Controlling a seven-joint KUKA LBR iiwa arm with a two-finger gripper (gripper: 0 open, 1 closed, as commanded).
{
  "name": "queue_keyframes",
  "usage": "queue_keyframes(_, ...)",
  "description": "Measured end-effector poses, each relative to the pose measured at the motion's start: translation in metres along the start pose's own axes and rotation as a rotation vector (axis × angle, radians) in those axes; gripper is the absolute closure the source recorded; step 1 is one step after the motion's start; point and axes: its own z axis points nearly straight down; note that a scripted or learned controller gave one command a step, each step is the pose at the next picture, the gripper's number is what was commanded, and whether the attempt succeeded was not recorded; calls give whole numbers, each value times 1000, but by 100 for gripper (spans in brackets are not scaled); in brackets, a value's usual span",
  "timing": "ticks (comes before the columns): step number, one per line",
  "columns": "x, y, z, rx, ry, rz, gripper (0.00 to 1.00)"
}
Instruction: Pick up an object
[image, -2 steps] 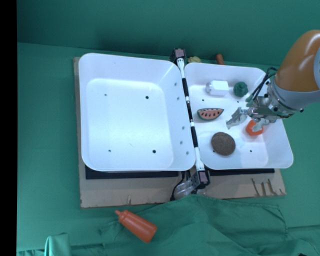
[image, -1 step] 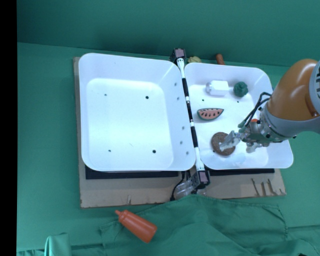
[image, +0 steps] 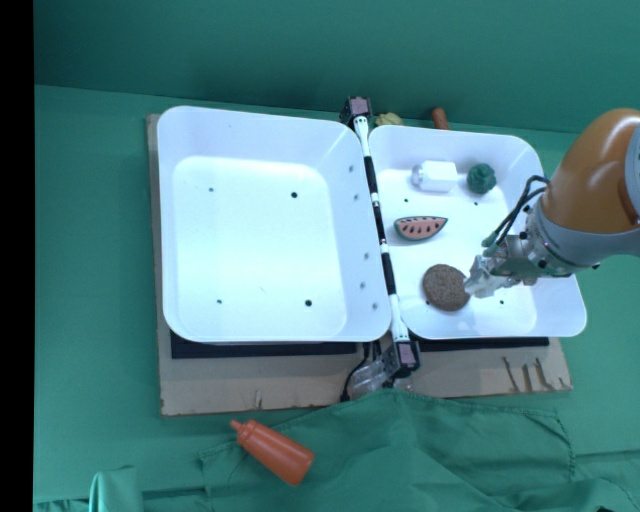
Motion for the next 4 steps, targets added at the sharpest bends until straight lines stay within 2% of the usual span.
queue_keyframes(1, -32, 0, 40, 4, 3, 0, 100)
queue_keyframes(2, -37, 1, 39, -1, 3, -5, 100)
queue_keyframes(3, -36, 0, 21, 1, 0, -5, 100)
queue_keyframes(4, -48, -1, 30, 6, 1, -2, 100)
